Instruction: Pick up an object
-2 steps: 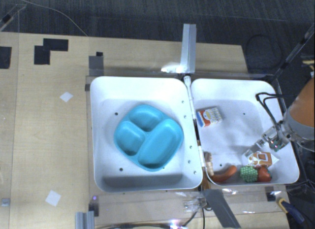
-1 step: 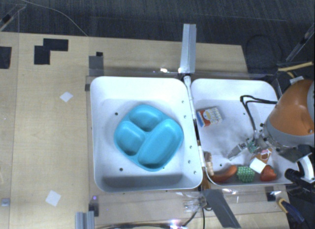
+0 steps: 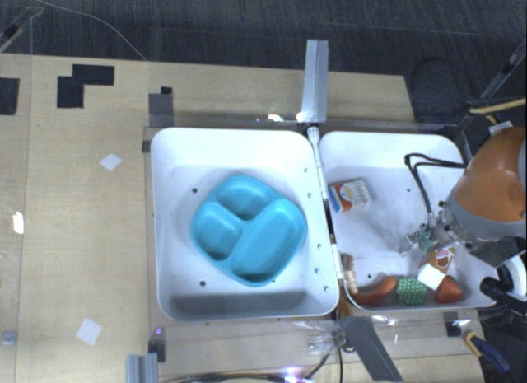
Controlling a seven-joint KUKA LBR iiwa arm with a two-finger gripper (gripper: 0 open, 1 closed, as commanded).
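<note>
Right bin (image 3: 387,155), stock on view: you have a small white-and-orange carton (image 3: 351,193) lying flat near the divider, well apart from everything else; along the near wall, a reddish-brown sausage-shaped piece (image 3: 376,290), a green knobbly block (image 3: 411,291) just beside it, a small white cube (image 3: 431,277) and an orange-red rounded piece (image 3: 449,290), all crowded together. The left bin (image 3: 165,208) holds a blue three-part tray (image 3: 249,229), broad and shallow, a poor fit for two fingers. The tool (image 3: 424,240) sits low in the right bin under the orange-banded arm (image 3: 494,184), just above the near-wall cluster and close to the white cube; whether it is released or clenched you cannot tell from this angle, and nothing can be seen gripped in it. Handling notes, as judgement only: these look like light toy pieces, probably plastic or foam, so weight should not trouble you. The carton is likely stiff with flat faces; take it across its narrow sides. The rounded pieces look smooth and may squirt out of a pinch; grip them across the middle. The cube offers parallel faces, but its neighbours crowd it and leave the fingers little room.
</note>
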